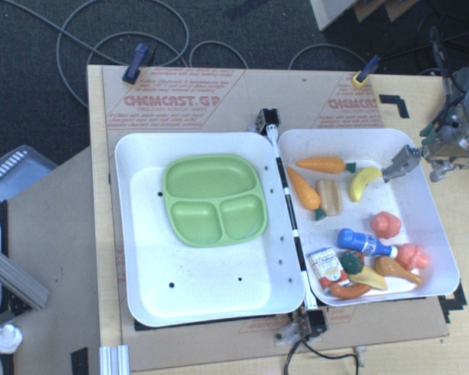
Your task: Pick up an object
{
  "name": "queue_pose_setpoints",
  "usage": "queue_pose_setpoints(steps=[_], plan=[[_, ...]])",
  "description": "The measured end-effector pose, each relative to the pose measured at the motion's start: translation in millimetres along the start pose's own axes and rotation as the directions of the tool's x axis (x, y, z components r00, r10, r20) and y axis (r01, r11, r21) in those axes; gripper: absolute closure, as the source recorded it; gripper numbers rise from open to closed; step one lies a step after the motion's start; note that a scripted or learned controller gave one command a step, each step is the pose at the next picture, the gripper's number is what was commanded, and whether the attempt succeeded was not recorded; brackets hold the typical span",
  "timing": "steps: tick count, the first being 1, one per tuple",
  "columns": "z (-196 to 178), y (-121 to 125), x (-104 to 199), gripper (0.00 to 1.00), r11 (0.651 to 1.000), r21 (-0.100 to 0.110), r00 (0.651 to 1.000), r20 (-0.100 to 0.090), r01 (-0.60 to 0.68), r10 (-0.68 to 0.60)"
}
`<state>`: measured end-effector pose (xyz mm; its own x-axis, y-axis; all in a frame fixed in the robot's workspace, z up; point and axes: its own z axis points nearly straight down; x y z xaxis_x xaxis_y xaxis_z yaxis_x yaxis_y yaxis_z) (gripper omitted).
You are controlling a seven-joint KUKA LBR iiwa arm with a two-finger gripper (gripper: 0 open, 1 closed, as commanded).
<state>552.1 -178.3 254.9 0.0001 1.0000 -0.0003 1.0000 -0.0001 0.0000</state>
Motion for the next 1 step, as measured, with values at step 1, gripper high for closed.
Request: queue_pose_setpoints(steps=[1], plan=[[142.6, 93.5, 10.6, 0.0, 1.0, 0.0, 1.0, 0.0, 0.001, -0.001]])
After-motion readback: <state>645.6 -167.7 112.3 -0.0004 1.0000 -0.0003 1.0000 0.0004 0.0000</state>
